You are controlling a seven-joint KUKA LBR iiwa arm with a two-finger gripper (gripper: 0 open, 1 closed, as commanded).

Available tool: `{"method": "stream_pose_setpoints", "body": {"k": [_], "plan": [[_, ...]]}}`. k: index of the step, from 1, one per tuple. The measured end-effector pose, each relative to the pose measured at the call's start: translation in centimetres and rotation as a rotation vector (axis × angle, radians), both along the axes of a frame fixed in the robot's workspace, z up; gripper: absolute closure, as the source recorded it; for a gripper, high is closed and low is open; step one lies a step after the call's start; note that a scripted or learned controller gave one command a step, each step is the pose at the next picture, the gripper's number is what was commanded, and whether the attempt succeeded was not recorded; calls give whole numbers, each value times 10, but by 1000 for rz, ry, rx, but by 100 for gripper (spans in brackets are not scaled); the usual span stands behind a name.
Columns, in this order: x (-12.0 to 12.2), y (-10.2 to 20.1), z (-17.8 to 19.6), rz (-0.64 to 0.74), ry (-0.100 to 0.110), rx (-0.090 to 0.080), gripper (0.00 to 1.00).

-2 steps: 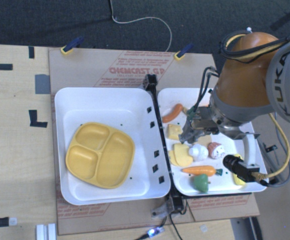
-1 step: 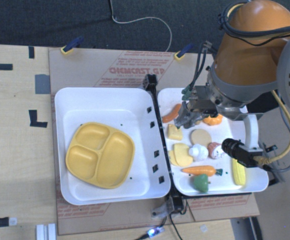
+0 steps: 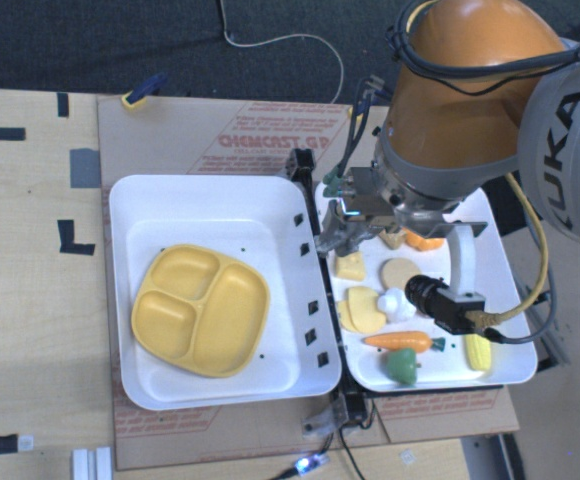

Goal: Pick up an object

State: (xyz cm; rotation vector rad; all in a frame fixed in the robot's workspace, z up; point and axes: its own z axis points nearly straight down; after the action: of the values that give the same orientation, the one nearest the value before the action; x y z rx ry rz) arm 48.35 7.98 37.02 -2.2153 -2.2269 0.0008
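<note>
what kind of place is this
Most likely a robotics lab test bench, not a kitchen. A robot arm reaches over two white bins set on cardboard. One bin holds a yellow divided plate, the other toy food such as a carrot, and a loose cable trails behind.

A pale wooden counter [image 3: 30,298] with black tape marks [image 3: 70,236] carries a brown cardboard sheet [image 3: 220,138] printed in red. Behind it lies dark carpet [image 3: 90,18], crossed by a thin white cable [image 3: 270,40]; a blue-and-yellow clip [image 3: 143,90] sits at the cardboard's corner.
</note>
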Motion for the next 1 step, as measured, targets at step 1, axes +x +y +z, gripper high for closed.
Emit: {"method": "stream_pose_setpoints", "body": {"k": [1], "plan": [[1,-54,124,-8,-15,0,100]]}}
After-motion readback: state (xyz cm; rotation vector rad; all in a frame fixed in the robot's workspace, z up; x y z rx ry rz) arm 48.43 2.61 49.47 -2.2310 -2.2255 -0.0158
